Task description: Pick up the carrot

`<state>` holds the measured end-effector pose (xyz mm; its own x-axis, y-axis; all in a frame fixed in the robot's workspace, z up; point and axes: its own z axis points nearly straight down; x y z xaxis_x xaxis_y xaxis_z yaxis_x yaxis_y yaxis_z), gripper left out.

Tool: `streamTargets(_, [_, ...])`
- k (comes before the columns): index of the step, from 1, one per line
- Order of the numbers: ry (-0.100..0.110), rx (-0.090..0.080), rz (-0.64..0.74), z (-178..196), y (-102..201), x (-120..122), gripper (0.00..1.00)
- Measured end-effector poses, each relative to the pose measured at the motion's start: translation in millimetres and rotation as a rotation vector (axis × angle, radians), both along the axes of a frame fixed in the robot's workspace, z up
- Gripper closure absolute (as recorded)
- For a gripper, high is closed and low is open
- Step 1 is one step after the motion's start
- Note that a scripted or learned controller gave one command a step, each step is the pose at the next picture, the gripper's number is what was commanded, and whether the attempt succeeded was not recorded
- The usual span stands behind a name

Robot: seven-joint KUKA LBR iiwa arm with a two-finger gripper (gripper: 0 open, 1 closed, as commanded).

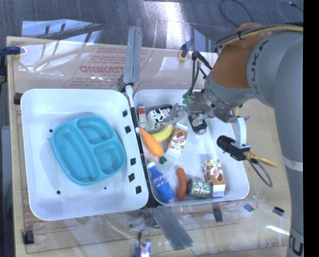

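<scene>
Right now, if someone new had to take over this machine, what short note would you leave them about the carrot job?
Gripper: low over the right bin, near the bin's upper middle; nothing visible between its fingers.
Carrot: lies in the right bin by its left wall, next to the banana, down and left of the gripper.
Nearby: a small carton just right of the carrot, a blue bottle below it.
Left bin holds a blue tray.
Done: arm is in the right bin.
Left: reach the carrot, grasp it, lift it.
</scene>
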<state>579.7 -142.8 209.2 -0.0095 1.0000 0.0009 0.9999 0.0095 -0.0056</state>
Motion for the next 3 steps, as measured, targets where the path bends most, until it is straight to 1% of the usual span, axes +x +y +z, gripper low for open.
streamTargets(1, [-0.019,-0.006,0.233,-97,8,-14,0.0])
streamTargets(2, [-0.015,-0.002,-0.01,-89,-10,-14,0.0])
streamTargets(3, [-0.049,-0.021,-0.006,-101,36,-35,0.0])
